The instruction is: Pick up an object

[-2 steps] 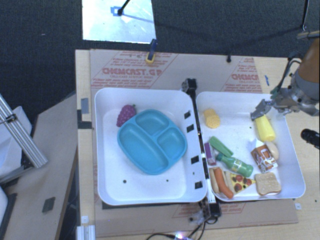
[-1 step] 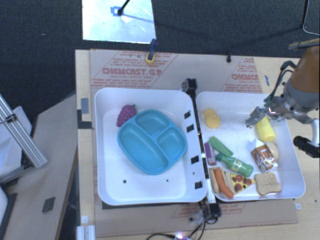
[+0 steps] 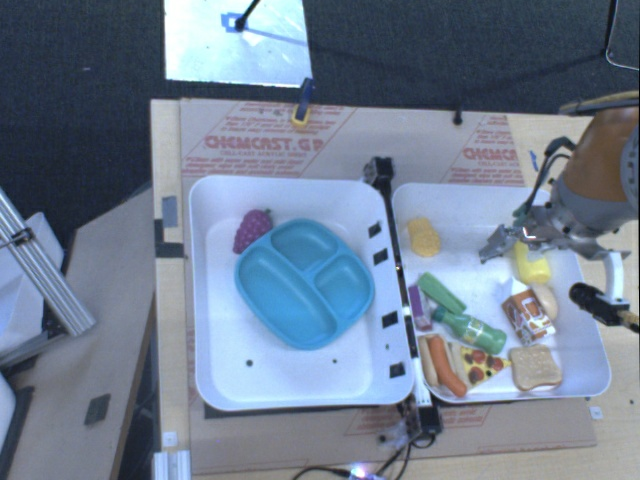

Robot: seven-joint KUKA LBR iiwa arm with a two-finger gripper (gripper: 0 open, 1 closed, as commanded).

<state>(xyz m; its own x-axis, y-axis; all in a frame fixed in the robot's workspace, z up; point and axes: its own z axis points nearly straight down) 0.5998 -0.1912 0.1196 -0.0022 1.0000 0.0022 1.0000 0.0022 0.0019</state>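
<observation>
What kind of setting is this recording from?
Most likely a robotics lab grasping bench: two white bins sit side by side on a board, toy food such as a pizza slice fills one, and a grey-and-orange arm reaches in.

Bench point(image 3: 170, 298) light wood, slanted view. Cardboard sheet point(image 3: 340, 138) with red print lies flat on it, under both bins. Left bin point(image 3: 215, 368) and right bin point(image 3: 590, 363) sit side by side on the cardboard, touching along a black divider point(image 3: 392, 268). Yellow-blue clip point(image 3: 302, 106) at cardboard's far edge. Dark carpet point(image 3: 80, 68) beyond the bench.
</observation>
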